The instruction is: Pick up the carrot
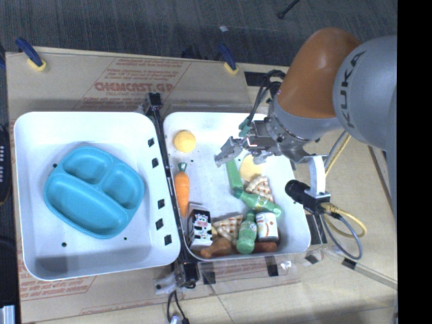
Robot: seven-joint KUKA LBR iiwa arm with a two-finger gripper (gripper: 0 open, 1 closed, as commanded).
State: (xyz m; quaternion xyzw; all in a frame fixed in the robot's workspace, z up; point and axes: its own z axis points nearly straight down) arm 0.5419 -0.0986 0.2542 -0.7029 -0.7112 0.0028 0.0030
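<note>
Two shallow white bins sit side by side on the surface (81, 79); the left bin (27, 181) carries one blue divided plate (94, 191), and the right bin (209, 123) carries a crowd of toy food. One carrot (182, 189) lies along the right bin's left wall, green top toward the far end, just near of one yellow lemon (184, 141). Packed at the near end are one small black-and-white carton (200, 227), two green bottles (246, 233), one jar with a red label (268, 227) and several brown and pale pieces too jumbled to count. Jar writing is too small to read. Red print on the surface reads roughly "CHEMCAST GP". Only "KU" shows on the arm (351, 93), cut off at the frame's right. The gripper (233, 150) hangs over the bin's middle, well right of the carrot, its fingers spread and pinching nothing
</note>
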